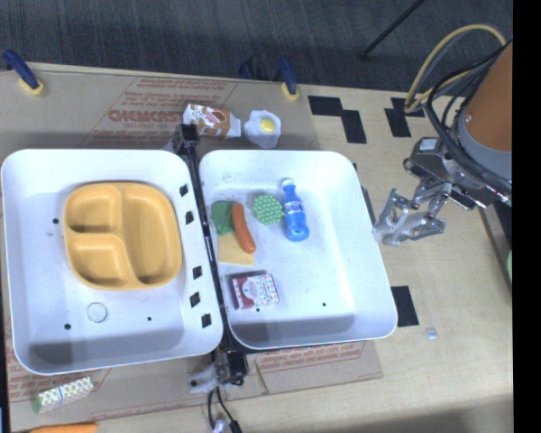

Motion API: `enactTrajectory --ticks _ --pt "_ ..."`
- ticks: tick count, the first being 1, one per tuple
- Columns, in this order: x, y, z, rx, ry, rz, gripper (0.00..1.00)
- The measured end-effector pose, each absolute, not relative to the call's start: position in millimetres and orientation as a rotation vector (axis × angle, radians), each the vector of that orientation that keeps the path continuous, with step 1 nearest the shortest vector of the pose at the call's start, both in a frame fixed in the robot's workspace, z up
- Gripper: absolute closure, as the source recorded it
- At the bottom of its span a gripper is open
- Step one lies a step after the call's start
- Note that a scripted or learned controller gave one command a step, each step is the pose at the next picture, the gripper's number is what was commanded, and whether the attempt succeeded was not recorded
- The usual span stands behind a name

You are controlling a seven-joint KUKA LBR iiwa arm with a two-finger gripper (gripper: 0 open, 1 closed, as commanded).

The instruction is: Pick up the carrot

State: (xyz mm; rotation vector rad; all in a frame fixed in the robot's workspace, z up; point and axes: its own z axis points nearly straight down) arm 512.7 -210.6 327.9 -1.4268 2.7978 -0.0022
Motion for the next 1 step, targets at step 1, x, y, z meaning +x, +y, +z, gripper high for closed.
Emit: enactTrajectory --ticks 1 --pt "512.5 -210.8 327.7 -1.426 2.799 -0.002 0.00"
